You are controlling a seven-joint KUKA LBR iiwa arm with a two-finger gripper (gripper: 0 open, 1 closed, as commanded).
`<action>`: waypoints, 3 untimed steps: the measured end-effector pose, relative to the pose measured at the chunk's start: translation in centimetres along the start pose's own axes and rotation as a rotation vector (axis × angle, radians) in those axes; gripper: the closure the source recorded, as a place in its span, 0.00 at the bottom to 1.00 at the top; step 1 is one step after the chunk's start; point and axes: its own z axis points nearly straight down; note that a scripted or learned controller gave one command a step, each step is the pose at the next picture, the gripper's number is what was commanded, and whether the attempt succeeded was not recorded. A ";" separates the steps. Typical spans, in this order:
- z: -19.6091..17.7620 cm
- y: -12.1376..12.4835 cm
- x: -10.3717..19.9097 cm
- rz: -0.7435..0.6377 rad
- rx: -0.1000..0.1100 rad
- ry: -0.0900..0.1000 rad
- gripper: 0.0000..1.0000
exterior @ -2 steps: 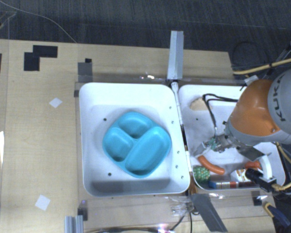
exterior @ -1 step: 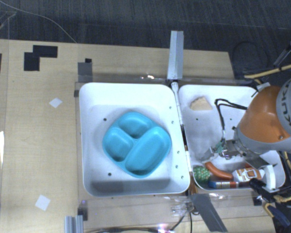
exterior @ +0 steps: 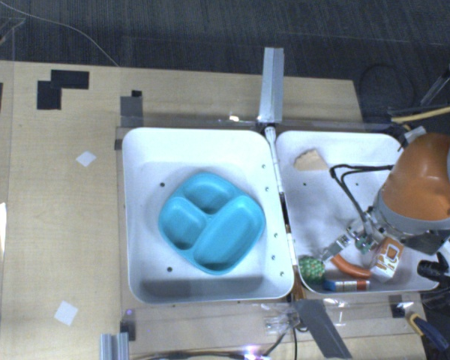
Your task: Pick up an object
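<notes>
On the table, the right-hand bin holds the loose things worth picking: a small orange sausage-shaped piece, a green knobbly ball just beside it, a blue-and-red marker-like stick against the near wall, a white-and-orange card or packet, and a tan crumpled lump well apart near the far wall. The left-hand bin carries a blue divided tray. The arm reaches in from the right with the pincer low over the near cluster, just above the orange piece; whether it is spread, closed or holding anything, I cannot tell, as the tips are too small and cluttered to read. The orange piece looks light and probably smooth plastic, likely stiff, so it may slip or roll; taking it across its narrow middle seems best. The crowding neighbours could get nudged or caught alongside it.
</notes>
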 end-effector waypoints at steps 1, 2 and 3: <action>-0.1 5.5 -10.9 0.049 0.007 0.004 0.00; 0.2 0.8 -5.9 0.011 0.001 -0.002 0.00; 0.0 -1.6 -2.2 0.032 -0.001 -0.006 0.00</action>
